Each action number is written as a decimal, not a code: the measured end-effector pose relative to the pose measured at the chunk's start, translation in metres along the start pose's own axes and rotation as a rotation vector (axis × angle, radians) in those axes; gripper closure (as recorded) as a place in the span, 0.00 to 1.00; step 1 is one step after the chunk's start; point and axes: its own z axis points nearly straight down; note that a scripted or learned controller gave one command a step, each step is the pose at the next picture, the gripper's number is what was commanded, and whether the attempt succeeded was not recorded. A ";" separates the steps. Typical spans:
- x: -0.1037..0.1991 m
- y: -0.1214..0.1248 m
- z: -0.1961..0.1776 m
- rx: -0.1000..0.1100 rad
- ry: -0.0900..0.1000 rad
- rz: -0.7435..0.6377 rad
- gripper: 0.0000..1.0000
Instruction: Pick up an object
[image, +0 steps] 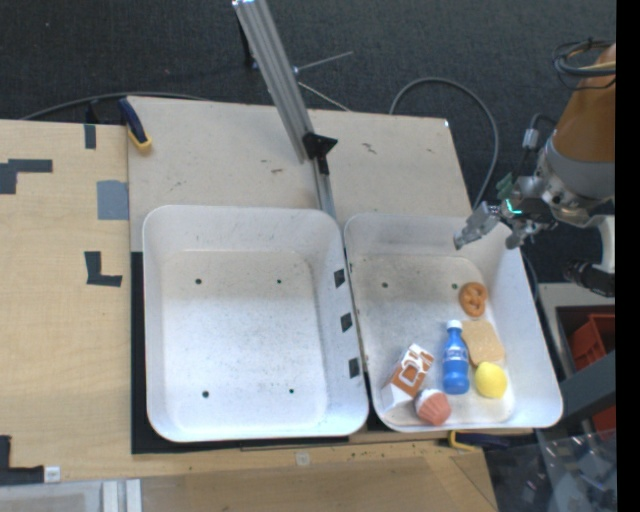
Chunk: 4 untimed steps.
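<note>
gripper: two-finger grey gripper (490, 228) hangs above the right white plastic bin (400, 250), over its far right rim; fingers look spread with nothing between them, so released, not grasping
arm: grey arm with orange band (585, 120) reaches in beyond the right bin's right wall, wrist tilted toward the bin
targets: all lie in the right bin's near right corner, well apart from the gripper
cluster: blue plastic bottle with white cap (455, 358) lies lengthwise in the middle; yellow round lemon-like toy (490, 380) just beside its base; tan bread-like block (485, 342) touching the lemon's far side
others: orange pretzel-like piece (473, 296) sits nearest the gripper, apart from the block; white-and-orange carton (410, 372) and pink round ball (433, 407) left of the bottle
why crowded: likely slid down into that corner; tight pack makes a clean pinch harder
open room: right bin's far and left floor bare; pretzel piece has the freest approach
edges: lemon and ball close to the near wall, finger clearance poor there
left white plastic bin (240, 225): beside the right bin, rims touching
</note>
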 end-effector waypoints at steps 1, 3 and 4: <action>0.000 0.001 -0.003 -0.005 -0.002 -0.002 0.00; 0.010 0.011 0.108 0.001 -0.001 -0.002 0.00; 0.011 0.011 0.154 -0.003 -0.002 -0.001 0.00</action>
